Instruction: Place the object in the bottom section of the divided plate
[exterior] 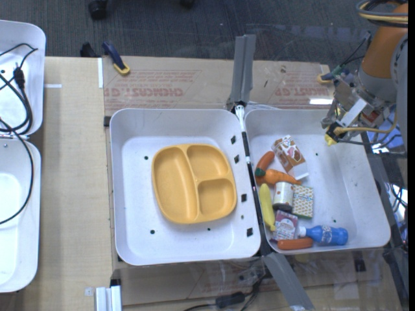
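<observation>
Single fixed camera, mounted above the bench (pixel 168 83), looking down at a slant. Far enough back to take in both white bins whole: left bin (pixel 130 173) near centre of frame, right bin (pixel 363 193) just beside it. Beyond the left bin's far rim, a strip of dark floor (pixel 194 24) along the frame's top. Arm (pixel 382 50) enters past the right bin's far corner, cropped by the frame edge. No second view, so no overlap.

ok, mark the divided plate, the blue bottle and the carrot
divided plate (pixel 170 193): camera view, floor of its long left section.
blue bottle (pixel 331 236): camera view, middle of its body.
carrot (pixel 283 175): camera view, middle of its orange length.
</observation>
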